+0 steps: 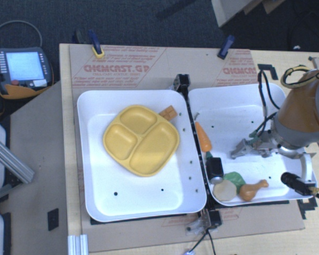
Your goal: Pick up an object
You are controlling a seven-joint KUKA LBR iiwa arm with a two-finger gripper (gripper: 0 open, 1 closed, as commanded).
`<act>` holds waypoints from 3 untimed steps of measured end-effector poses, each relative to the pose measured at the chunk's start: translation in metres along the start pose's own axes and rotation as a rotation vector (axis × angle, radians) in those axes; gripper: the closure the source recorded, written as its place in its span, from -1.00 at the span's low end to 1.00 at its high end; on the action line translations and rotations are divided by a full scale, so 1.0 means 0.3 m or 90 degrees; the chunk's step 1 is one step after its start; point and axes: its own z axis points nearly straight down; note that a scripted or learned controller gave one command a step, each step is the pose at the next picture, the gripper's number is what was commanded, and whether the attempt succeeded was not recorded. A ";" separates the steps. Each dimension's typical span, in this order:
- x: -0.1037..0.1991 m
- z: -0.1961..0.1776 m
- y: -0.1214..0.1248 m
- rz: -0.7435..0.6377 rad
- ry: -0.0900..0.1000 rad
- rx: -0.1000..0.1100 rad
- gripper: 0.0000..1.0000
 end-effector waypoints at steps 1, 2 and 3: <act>0.006 -0.051 0.015 -0.002 0.000 -0.009 1.00; -0.004 -0.261 0.033 -0.003 -0.001 -0.004 1.00; 0.007 -0.474 0.037 -0.003 -0.001 -0.005 1.00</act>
